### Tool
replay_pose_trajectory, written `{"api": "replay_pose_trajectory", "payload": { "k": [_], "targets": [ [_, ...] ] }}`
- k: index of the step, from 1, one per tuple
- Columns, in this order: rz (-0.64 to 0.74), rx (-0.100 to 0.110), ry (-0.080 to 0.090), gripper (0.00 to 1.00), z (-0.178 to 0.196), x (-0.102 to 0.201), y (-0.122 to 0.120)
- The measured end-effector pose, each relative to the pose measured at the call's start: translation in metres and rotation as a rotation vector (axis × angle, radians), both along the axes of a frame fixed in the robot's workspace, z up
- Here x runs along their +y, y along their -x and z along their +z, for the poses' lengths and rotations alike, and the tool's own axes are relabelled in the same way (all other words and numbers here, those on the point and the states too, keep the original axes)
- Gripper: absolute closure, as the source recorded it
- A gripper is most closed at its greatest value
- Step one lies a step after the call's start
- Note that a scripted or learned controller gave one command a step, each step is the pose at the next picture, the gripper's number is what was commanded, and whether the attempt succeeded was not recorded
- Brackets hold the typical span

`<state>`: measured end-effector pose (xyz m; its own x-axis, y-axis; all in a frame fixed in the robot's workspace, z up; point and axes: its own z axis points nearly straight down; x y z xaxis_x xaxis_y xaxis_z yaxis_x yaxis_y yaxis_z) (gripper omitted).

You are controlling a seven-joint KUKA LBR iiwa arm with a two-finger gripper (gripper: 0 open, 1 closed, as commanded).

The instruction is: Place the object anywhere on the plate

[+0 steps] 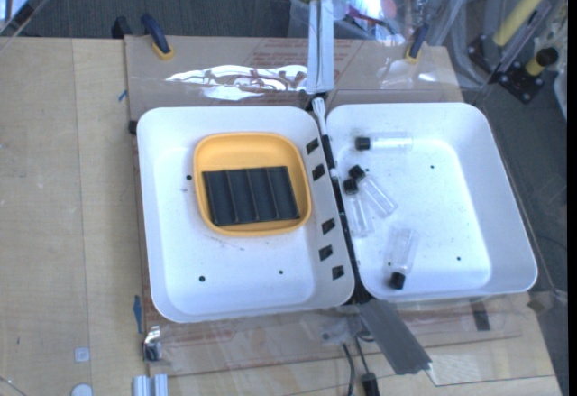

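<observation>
Camera view: rounded-square yellow plate [251,151] in left white bin [171,277], ridged black slab [250,194] flat on it. Clear plastic tubes, black caps [374,198], lie right of plate in right bin [487,205].

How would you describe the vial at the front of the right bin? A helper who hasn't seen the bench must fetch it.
Find the right bin, beside the one holding the yellow plate. Several clear vials with black caps lie in it; take the front vial. It lies alone, cap toward the front edge, apart from the cluster near the divider.
</observation>
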<state>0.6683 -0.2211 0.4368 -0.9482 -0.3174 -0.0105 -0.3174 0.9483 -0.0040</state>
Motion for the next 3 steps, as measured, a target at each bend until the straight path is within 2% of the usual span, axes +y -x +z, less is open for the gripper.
{"api": "replay_pose_trajectory", "payload": {
  "k": [1, 3],
  "targets": [
    [0.057, 0.0, 0.0, 1.0, 0.0001, 0.0, 0.0],
    [0.523, 0.0, 0.004, 1.0, -0.0001, -0.0003, 0.0001]
  ]
}}
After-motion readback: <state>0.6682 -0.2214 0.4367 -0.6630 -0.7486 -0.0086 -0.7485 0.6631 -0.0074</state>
